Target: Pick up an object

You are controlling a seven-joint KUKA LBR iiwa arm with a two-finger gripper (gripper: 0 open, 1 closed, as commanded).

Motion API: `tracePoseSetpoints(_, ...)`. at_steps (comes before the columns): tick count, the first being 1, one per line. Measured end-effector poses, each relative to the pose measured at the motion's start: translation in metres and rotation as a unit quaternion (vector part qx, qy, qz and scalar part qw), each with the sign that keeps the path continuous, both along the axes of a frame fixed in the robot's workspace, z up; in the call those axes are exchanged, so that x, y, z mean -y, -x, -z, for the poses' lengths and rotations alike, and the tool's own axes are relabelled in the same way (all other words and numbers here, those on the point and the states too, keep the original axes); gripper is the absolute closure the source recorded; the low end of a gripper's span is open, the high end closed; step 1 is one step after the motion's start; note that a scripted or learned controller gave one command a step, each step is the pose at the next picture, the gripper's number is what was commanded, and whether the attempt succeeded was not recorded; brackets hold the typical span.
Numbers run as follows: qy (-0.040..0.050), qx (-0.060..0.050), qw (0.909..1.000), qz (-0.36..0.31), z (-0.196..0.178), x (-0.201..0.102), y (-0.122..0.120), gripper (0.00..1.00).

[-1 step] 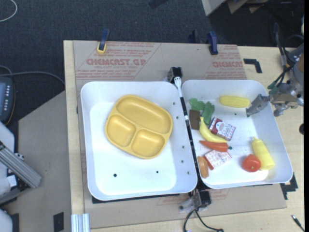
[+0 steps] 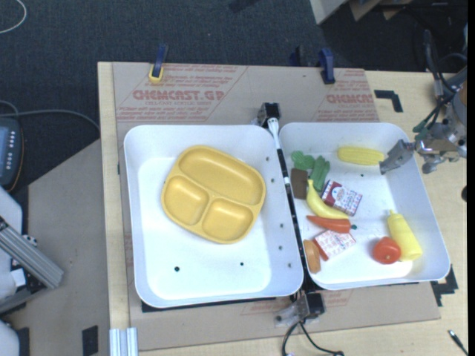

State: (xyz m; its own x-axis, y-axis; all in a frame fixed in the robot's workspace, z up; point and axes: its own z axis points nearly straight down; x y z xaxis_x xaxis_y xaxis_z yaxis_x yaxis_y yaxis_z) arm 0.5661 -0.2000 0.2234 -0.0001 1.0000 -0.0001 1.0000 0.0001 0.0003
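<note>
Single fixed camera above bench [image 2: 223, 87], slanted downward, both bins [image 2: 148, 221] framed, probably mid-distance.

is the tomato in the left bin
No, the tomato lies in the right bin, beside the yellow bottle.

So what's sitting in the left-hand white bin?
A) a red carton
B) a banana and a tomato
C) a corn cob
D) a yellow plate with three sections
D: the left bin holds a yellow divided plate with three compartments, while the banana, tomato and corn cob all lie in the right bin.
</note>
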Motion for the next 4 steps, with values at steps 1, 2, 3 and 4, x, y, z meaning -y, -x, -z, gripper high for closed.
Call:
tracePoseSetpoints(1, -0.0010, -0.002, 1.0000, 0.001, 0.047, 0.007, 0.006, 0.00)
tracePoseSetpoints(2, -0.0014, -0.003, 1.0000, 0.000, 0.110, 0.002, 0.003, 0.00)
tracePoseSetpoints(3, -0.0008, -0.002, 1.0000, 0.000, 0.141, 0.001, 0.004, 0.00)
tracePoseSetpoints(4, 0.0000, 0.000, 1.0000, 0.000, 0.128, 0.001, 0.003, 1.00)
